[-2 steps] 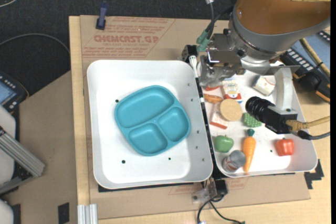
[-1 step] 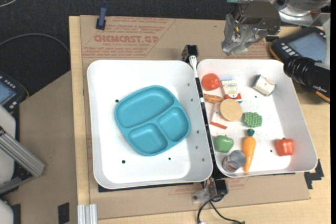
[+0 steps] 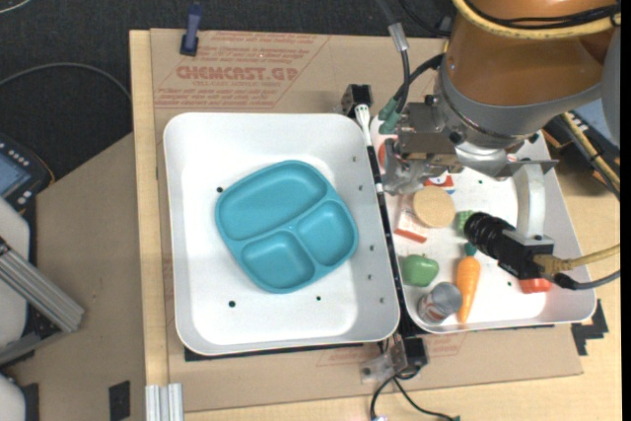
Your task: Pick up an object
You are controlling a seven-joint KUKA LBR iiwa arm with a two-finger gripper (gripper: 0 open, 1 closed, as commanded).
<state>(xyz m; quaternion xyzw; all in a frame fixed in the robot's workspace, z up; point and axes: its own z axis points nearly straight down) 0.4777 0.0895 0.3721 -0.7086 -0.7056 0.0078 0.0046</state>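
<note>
Camera view from above the bench, looking down at a slant on two white bins side by side. You have no object in the grasp. The gripper point(image 3: 412, 158) hangs over the upper left corner of the right bin point(image 3: 577, 309), close to the wall it shares with the left bin point(image 3: 197, 212). You cannot tell whether the gripper is open or closed, because the wrist hides it.

The nearest candidate is a tan round disc point(image 3: 432, 208), lying flat just below the gripper. A green pepper point(image 3: 421, 268) and an orange carrot point(image 3: 467, 287) lie further down the same bin, near each other. A teal divided plate point(image 3: 286, 224) sits alone in the left bin.

Likely risks: the disc looks thin and flat, so a descent may close above it and come up with nothing. The shared wall is near, so a slightly leftward descent could strike the rim. The pepper and carrot are crowded, so a grasp there might nudge a neighbour away.

The arm point(image 3: 532, 15) reaches in from the right, its large orange band filling the upper right, the wrist pointing down into the bin.
</note>
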